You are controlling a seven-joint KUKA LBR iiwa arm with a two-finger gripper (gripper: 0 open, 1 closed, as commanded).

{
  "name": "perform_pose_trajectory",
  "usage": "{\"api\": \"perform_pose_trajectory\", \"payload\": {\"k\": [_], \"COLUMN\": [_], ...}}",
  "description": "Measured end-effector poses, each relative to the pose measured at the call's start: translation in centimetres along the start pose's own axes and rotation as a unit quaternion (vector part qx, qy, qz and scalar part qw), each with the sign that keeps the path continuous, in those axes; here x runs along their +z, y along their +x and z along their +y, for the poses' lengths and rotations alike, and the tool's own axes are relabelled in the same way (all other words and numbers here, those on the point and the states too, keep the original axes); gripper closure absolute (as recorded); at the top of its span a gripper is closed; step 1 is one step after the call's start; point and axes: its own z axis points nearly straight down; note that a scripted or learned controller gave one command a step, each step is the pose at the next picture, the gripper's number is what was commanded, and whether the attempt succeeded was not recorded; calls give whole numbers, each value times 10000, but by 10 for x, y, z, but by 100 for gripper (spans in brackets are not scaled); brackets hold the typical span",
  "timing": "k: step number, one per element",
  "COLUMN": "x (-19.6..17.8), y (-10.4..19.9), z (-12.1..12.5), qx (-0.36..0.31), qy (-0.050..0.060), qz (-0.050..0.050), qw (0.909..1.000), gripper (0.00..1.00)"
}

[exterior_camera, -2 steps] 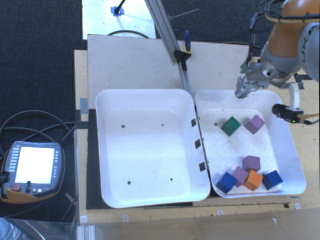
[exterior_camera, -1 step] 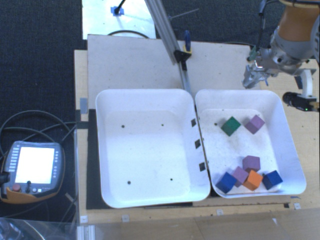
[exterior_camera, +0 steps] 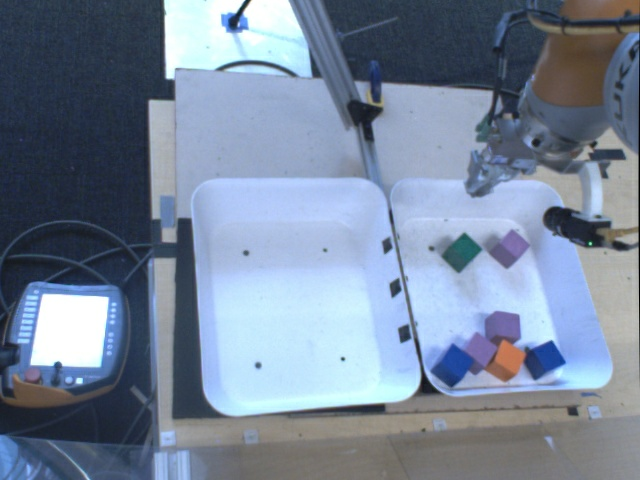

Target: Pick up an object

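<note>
Around the bench we've got a teach pendant off on the left on the dark floor, cables looped behind it. A slanted metal pole comes down from the top to just behind where the two bins meet, with a blue clamp beside it. Three small black tabs sit along the seam between the bins.

The gripper hangs over the far rim of the right bin, up and to the right of the green cube and apart from every cube. From this angle we honestly can't tell if it's released or clenched.

The left bin is plain white with a few tiny dark dots on its floor. The right bin has all the pickable stuff. The green cube and a purple cube sit near each other at the far end, not touching, both open from above. At the near end there's a tight bunch: a second purple cube at the back, a third purple cube pressed against the orange cube, a blue cube touching that purple one on the left, and the other blue cube just beside the orange on the right.

Count: two bins, seven cubes, so three purple, two blue, one green, one orange
</note>
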Motion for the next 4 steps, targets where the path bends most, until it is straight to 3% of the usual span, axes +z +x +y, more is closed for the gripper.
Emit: {"api": "perform_pose_trajectory", "payload": {"k": [4], "x": [27], "y": [169], "z": [-88], "qx": [-18], "qy": [4], "qz": [8], "qw": [10000], "gripper": [100]}}
